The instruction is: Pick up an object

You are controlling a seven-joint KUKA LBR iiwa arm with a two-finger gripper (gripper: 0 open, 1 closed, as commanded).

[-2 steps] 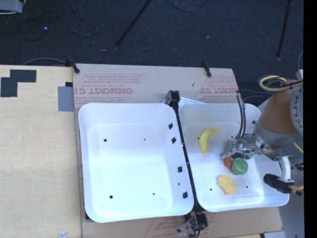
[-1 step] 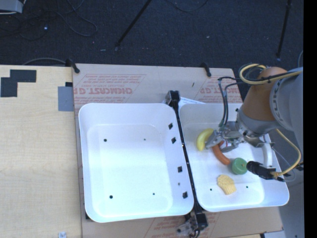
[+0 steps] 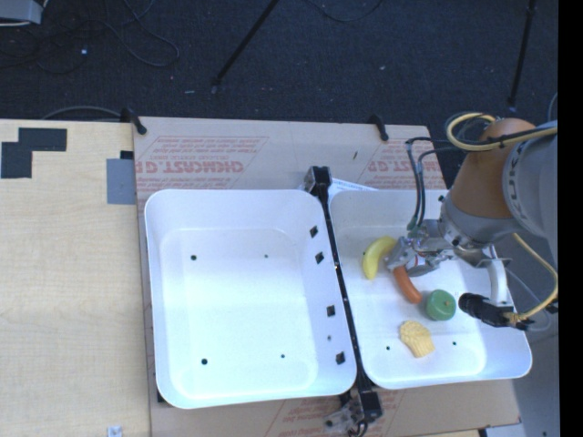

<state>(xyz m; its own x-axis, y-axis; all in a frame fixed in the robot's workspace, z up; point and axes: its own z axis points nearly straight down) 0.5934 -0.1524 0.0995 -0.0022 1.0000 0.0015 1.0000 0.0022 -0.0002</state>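
From above, my gripper [image 3: 414, 255] sits low in the right bin [image 3: 510, 362], right of center in the frame, just beside the banana [image 3: 376, 256] and above the carrot [image 3: 407, 284]. I should settle squarely over one item before closing. Whether my gripper is open I cannot tell.

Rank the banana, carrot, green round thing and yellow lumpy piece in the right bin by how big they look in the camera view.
1. banana
2. carrot, partly under the tool, so unsure
3. yellow lumpy piece and green round thing, about alike
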